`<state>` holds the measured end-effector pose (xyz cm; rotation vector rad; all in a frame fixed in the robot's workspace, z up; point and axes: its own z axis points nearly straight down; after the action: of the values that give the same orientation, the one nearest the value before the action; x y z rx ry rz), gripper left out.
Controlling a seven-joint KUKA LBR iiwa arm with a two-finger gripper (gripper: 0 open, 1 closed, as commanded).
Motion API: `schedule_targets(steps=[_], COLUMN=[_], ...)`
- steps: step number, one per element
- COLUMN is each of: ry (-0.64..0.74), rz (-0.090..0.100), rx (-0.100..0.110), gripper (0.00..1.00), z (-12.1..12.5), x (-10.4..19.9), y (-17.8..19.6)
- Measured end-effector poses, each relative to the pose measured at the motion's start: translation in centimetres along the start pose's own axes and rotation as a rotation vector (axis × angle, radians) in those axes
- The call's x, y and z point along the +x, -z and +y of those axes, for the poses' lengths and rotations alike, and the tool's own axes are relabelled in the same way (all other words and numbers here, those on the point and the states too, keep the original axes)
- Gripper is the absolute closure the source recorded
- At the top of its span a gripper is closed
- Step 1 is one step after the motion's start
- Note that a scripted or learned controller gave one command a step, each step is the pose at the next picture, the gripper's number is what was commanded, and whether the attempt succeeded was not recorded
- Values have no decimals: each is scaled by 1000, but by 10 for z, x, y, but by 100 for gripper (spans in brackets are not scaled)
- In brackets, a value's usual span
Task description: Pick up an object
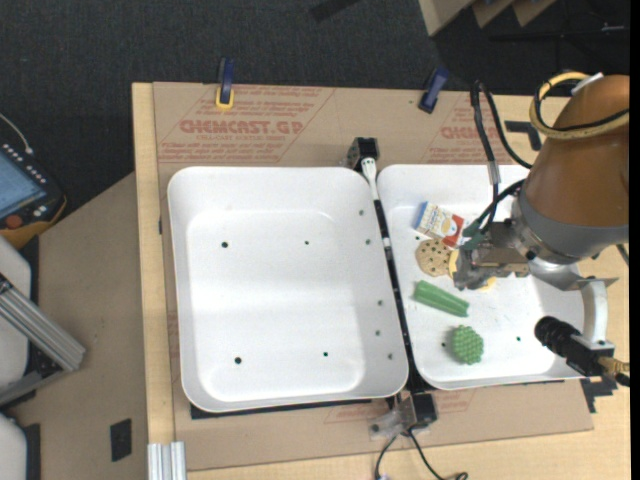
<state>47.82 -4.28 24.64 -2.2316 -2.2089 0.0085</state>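
I see four candidate objects, all in the right-hand shallow white plastic bin (520, 368). A small flat packet printed in blue, white and red (438, 220) lies tilted near the bin's middle. At its 6 o'clock, just beside it, sits a round tan cookie-like disc with dark specks (433, 257), lying flat. At 5 o'clock from the disc rests a long green rectangular bar (441, 298), angled diagonally. Further toward 6 o'clock, apart from the bar, a round green knobbly ball (465, 344) sits near the bin's front wall.
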Motion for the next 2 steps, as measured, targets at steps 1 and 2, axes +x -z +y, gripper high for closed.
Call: schedule_targets(steps=[1, 2], ry=[9, 16], rz=[2, 4], rx=[-6, -23], gripper=[100, 100], z=[1, 2], x=[6, 40], y=[12, 149])
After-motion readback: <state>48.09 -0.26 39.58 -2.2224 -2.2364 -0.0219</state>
